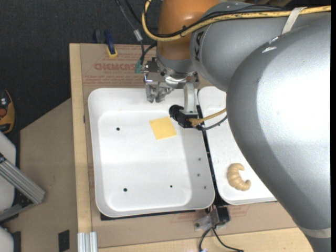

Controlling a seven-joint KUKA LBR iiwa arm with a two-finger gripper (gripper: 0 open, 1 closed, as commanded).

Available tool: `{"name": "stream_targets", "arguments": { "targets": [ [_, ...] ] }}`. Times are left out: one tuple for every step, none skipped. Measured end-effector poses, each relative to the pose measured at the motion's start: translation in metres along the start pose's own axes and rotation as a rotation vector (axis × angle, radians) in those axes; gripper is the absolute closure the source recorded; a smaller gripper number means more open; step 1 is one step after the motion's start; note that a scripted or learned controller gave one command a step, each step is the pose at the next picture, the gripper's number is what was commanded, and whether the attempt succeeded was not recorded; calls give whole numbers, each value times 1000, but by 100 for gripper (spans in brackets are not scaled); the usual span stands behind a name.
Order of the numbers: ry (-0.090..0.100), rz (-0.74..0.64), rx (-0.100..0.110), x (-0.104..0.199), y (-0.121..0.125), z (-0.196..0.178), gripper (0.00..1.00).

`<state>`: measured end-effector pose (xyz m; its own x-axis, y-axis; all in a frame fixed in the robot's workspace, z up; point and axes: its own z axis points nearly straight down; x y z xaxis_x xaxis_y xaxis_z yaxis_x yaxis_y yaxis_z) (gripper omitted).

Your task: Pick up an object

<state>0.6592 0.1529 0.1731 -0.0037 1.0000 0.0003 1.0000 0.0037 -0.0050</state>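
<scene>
Camera view looks down on the bench, and the arm (273, 88) takes up most of the right side; its grey bulk sweeps in from the lower right and narrows toward the top centre, where the orange band (181, 14) sits rounded above the wrist; yellow and black cables loop around that band and trail back along the arm. From the band the wrist points down and a little left, so the gripper (156, 94) hangs over the far edge of the left bin (105, 156), at its back rim; the metal fingers look close together with nothing between them, though the gap is small and hard to read. A black fitting with a cable sits just right of the gripper, above the divide between the bins.

The cardboard sheet (81, 140) lies under both bins, with red lettering along its far edge. The left bin is wide and shallow; the right bin (252, 196) is largely covered by the arm. The yellow square (163, 128) lies flat in the left bin, toward its far right part, near the gripper but below it and apart. The croissant (238, 177) lies in the right bin, near its front, just beside the arm's edge.
</scene>
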Motion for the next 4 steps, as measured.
{"name": "stream_targets", "arguments": {
  "targets": [
    [1,0,-6,33,7,10,100],
    [0,2,5,43,-70,24,100],
    [1,-2,6,75,-159,29,100],
    [1,3,-1,72,-181,-1,100]
  ]
}}
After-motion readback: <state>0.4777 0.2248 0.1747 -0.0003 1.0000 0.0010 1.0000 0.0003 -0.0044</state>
